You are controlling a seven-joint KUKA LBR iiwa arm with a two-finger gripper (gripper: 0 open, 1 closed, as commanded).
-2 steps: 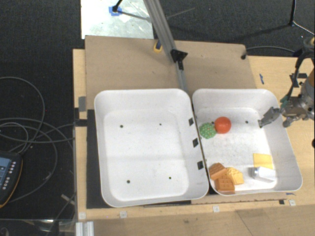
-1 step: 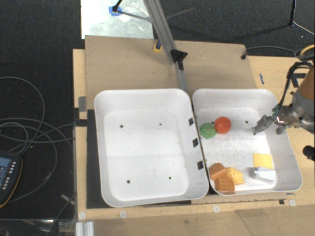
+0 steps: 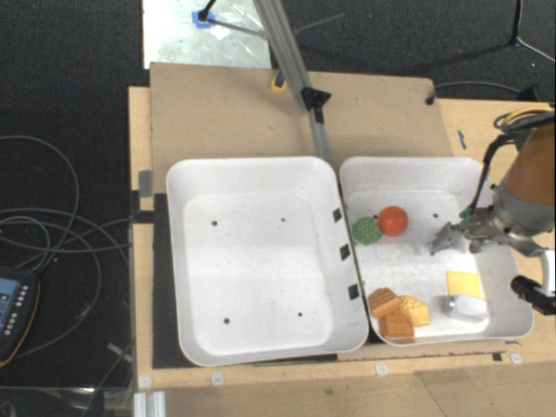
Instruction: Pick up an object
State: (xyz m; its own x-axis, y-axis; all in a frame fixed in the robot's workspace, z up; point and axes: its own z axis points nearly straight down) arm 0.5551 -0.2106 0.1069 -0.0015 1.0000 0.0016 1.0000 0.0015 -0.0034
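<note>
My gripper [image 3: 453,245] hangs over the right bin [image 3: 408,174], near its right side, open with nothing between its fingers. A red ball [image 3: 393,221] and a green knobbly ball [image 3: 367,230] lie side by side to its left, by the bin's left wall. A yellow block [image 3: 465,283] sits just below the gripper, with a small grey object [image 3: 466,307] in front of it. Brown and orange waffle-like pieces [image 3: 395,313] are clustered at the bin's front left corner.
The left bin [image 3: 252,259] adjoins the right one. A slanted grey pole [image 3: 287,42] rises behind the bins. Cables [image 3: 52,224] and a handheld pendant [image 3: 13,307] lie on the floor at left.
</note>
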